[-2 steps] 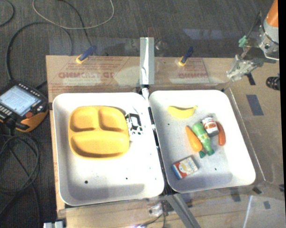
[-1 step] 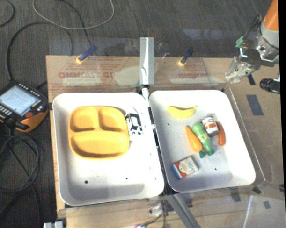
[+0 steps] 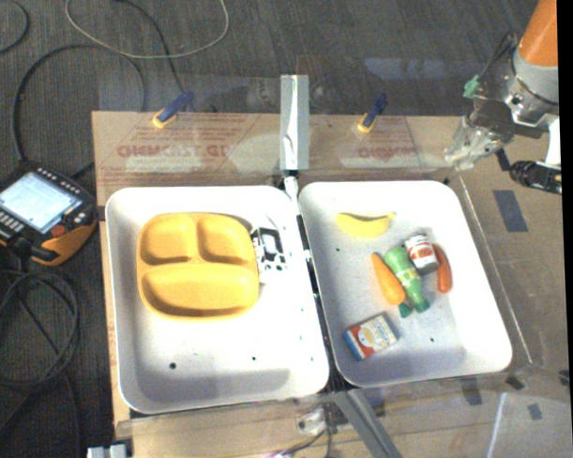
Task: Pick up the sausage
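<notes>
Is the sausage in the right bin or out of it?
In. The sausage lies inside the right bin, beside the small can.

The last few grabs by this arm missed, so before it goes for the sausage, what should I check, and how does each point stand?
1. Sausage in view in right bin: ok.
2. Sausage free of neighbours: not ok, the can touches it.
3. Gripper above sausage: not ok, it is beyond the bin's far right corner.
4. Finger state: cannot tell.
5. Top of sausage uncovered: ok.
</notes>
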You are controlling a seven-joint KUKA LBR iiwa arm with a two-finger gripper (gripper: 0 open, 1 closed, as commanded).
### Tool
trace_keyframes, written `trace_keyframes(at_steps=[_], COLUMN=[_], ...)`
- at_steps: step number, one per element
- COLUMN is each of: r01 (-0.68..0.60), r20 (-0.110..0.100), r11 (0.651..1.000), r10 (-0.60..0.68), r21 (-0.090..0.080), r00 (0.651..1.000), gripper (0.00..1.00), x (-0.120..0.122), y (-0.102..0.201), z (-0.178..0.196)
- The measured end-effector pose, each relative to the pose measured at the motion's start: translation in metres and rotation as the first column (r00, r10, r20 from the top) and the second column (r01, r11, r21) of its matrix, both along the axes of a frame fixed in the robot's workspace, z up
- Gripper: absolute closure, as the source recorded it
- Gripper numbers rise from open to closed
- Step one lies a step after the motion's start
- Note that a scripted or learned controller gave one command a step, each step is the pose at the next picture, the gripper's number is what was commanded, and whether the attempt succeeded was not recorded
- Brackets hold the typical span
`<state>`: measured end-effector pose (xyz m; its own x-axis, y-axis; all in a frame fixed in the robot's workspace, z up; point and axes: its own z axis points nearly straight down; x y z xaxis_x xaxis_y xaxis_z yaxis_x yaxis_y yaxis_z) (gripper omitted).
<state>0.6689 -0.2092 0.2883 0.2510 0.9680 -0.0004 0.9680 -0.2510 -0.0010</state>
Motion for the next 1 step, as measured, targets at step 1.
trace_keyframes(at_steps=[1], r01=[0.0], r20=[-0.001], r11=[1.0], r10=[0.0], r21=[-0.004], r00=[1.0], gripper=[1.0], x=[-0.0003], y=[-0.0069], z=[-0.011])
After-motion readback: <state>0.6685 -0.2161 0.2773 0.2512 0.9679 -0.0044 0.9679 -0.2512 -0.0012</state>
